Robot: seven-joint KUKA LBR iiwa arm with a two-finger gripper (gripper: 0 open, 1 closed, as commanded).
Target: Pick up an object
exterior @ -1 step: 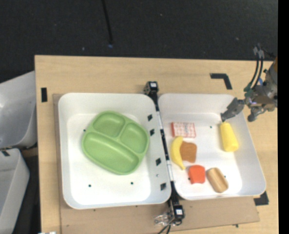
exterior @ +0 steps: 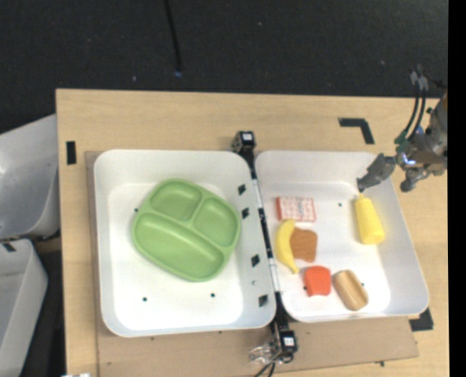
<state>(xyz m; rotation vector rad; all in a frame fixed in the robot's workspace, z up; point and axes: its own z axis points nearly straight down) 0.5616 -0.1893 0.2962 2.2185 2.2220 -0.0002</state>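
The right bin (exterior: 398, 281) holds several toy foods: a yellow bottle-shaped piece (exterior: 368, 220), a banana (exterior: 285, 246), a brown lump (exterior: 304, 244) touching the banana, a red-and-white packet (exterior: 295, 208), an orange-red block (exterior: 317, 281) and a tan bread roll (exterior: 350, 289). My gripper (exterior: 390, 179) hangs over the bin's far right corner, just above and beyond the yellow piece. Its two fingers stand spread apart, open, with nothing between them. One dark fingertip (exterior: 371, 177) points down toward the top end of the yellow piece.
A green divided plate (exterior: 187, 228) lies in the left bin (exterior: 115, 305). A ridge with black clips (exterior: 258, 234) separates the two bins. Wooden bench (exterior: 162, 116) surrounds both; a white container (exterior: 16, 187) stands at the far left.
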